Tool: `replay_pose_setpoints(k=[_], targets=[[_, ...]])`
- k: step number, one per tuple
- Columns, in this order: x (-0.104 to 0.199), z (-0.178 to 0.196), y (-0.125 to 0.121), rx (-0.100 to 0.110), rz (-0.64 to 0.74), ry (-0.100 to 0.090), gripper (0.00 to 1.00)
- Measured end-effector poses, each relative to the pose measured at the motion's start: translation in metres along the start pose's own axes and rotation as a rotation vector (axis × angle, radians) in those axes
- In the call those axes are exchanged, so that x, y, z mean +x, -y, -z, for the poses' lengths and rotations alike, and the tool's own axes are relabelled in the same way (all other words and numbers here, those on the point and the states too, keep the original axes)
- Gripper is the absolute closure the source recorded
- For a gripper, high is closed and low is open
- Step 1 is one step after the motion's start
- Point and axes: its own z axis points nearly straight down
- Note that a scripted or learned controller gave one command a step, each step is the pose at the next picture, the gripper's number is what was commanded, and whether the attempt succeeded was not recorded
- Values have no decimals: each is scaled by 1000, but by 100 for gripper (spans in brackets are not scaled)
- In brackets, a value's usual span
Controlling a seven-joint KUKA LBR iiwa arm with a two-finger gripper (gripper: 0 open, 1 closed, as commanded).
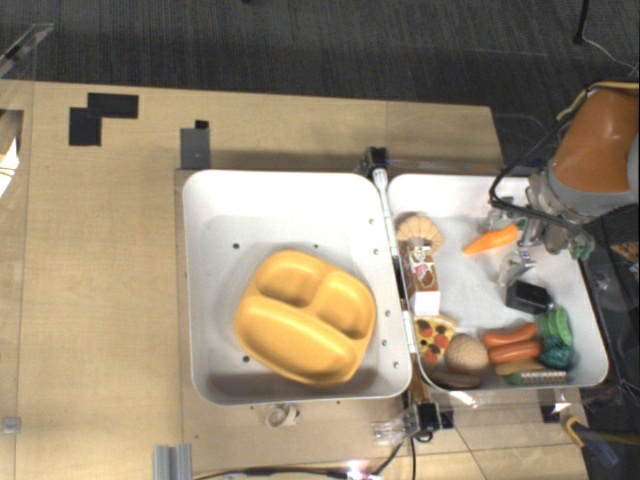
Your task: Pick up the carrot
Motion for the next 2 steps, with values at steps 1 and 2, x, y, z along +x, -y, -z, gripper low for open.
replay_pose_setpoints(k=[1,2], targets=[[56,1,-8,-3,4,0,0],[90,3,-34,6,-125,6,0]])
